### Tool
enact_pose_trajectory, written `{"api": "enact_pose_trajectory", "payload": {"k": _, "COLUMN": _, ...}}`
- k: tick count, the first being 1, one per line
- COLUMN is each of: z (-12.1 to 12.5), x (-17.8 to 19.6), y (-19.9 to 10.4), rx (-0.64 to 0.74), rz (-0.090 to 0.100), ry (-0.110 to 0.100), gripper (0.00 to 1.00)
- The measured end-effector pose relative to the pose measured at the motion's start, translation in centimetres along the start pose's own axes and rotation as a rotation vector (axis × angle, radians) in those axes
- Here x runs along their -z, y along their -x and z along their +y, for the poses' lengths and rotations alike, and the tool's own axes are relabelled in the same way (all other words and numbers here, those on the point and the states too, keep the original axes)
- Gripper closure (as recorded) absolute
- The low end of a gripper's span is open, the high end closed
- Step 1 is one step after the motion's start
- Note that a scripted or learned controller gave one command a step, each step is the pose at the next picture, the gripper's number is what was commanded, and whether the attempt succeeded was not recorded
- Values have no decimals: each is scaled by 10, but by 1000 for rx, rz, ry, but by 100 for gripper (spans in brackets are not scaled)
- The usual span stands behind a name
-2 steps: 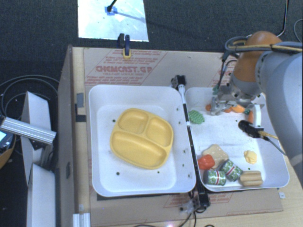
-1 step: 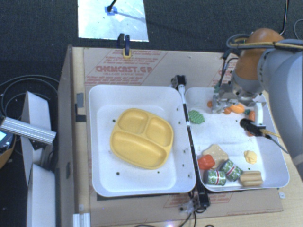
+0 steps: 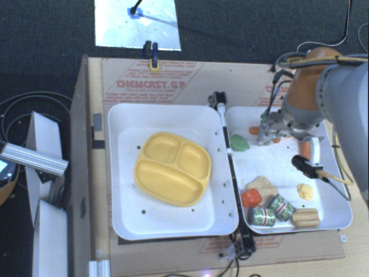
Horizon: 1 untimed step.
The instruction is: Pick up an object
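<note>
Right bin (image 3: 340,212): pincer (image 3: 268,136) low beside small orange piece (image 3: 254,130).

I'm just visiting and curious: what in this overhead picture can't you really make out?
- Gripper: its fingers are too small and blurred to tell open from shut.
- Small orange item beside it: too small to identify.
- Arm: cut off by the right edge.
- Beige item: partly hidden behind the red item.
</note>
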State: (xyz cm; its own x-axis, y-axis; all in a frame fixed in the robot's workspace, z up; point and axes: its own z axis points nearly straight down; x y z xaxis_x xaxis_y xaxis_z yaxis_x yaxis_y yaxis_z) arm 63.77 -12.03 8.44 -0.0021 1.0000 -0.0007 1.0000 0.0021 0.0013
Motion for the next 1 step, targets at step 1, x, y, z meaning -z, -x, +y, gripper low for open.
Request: {"api": "enact_pose_trajectory", "payload": {"k": 1, "z": 0, "x": 0, "y": 0, "rx": 0, "rz": 0, "ry": 0, "gripper": 0}}
